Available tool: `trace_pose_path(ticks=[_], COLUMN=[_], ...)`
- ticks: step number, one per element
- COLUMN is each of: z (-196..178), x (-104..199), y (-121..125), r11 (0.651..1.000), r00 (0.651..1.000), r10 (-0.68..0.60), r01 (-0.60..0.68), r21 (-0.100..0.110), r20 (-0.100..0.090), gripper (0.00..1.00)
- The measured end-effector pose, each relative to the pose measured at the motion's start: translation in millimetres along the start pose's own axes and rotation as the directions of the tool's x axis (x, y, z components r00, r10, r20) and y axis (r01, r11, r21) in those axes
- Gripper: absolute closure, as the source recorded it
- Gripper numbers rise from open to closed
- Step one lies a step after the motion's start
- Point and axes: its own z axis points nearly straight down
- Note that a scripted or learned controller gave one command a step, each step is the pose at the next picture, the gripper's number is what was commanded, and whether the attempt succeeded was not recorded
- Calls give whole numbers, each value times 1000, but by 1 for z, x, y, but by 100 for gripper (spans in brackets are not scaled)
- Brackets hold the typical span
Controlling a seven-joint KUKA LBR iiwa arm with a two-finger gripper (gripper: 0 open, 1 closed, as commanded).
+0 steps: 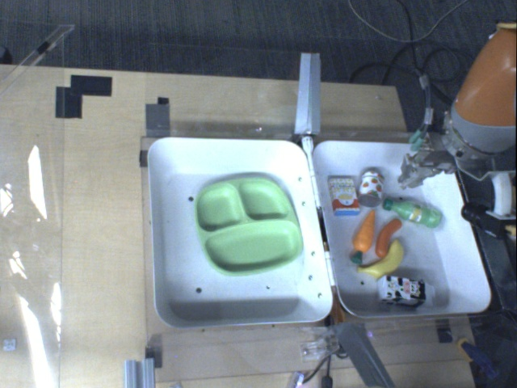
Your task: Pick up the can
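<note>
1. No writing or brand can be read on anything here; the labels are too small and blurred to make out.
2. The can [371, 184] lies in the right bin [477, 293], in its upper middle part. It is a small can seen end-on or tilted, with a pale silvery rim and a label showing white with a dab of red.
3. Just to the can's left, a small carton [344, 195] lies flat, with a white top, a picture in the middle and a red and blue lower edge.
4. The gripper [414, 171] hangs over the upper right part of the same bin, near the can but apart from it, to its right. Whether it stands apart or together cannot be told from this slant; nothing shows between its tips.
5. Below the gripper a green bottle [414, 212] lies on its side.
6. Lower down lie a carrot [363, 234], a red pepper [388, 233] and a banana [385, 261], close together.
7. Near the bin's bottom edge a black and white box [402, 290] lies flat.
8. The left bin [166, 297] holds a green divided tray [247, 221] with three compartments.
</note>
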Motion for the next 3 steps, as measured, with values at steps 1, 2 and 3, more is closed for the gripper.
trace_pose_path(ticks=[1, 2, 3], z=[0, -44, 98], x=[0, -3, -5], y=[0, 2, 21], r11=[1000, 987, 1000], r00=[1000, 987, 1000], r10=[0, -159, -15], r01=[0, 159, 15], r21=[0, -1, 4], r20=[0, 2, 0], gripper=[0, 0, 0])
